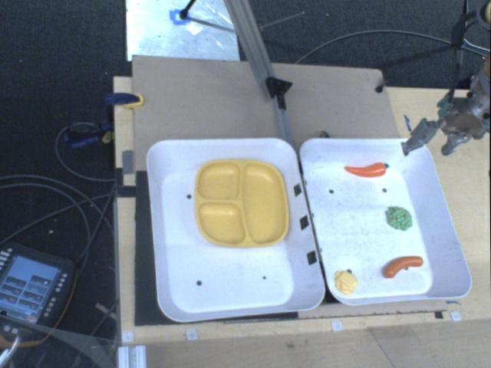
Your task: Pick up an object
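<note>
A: Chili (366, 170) location?

B: Upper part of the right bin (453, 236), long axis running left-right across the frame.

A: Gripper (433, 138) position?

B: Upper right of the frame, at the bin's upper right corner. Chili lies to its lower left, near but apart.

A: Jaw state?

B: Spread apart, grasping nothing. Judgement: chili is the nearest candidate; sausage (403, 266) sits lower right.

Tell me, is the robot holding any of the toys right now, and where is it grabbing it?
No. The gripper is up by the right bin's far corner with nothing in it. The chili pepper, sausage and other toys lie in the bin.
</note>
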